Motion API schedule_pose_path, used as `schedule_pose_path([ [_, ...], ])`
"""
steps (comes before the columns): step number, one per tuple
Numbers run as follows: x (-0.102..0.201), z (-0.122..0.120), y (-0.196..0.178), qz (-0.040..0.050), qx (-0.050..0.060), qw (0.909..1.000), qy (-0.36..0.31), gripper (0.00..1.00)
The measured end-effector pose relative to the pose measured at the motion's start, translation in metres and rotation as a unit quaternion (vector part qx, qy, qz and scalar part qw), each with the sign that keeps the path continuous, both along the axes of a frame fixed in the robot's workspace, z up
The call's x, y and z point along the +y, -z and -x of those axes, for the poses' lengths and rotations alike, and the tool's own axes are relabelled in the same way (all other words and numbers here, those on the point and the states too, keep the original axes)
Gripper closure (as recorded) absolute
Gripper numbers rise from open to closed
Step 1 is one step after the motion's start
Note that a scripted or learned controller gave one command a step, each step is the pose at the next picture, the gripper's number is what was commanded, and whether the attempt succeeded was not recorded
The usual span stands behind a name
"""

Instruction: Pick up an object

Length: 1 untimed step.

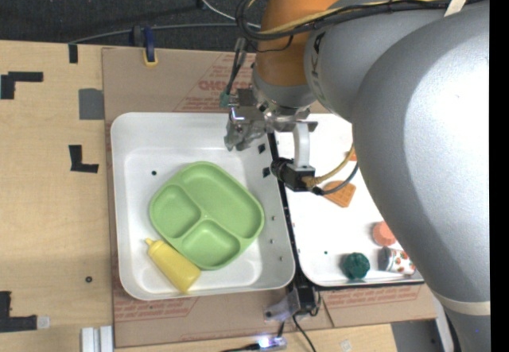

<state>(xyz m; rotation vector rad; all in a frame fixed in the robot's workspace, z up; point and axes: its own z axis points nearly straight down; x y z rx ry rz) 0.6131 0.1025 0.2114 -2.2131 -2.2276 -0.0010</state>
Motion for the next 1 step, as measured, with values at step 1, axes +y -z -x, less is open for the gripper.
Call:
schedule_pose_path([
  [1,-0.0032,0.0005,0.0004,0.001,0.001,1.0,0.002,0.0],
])
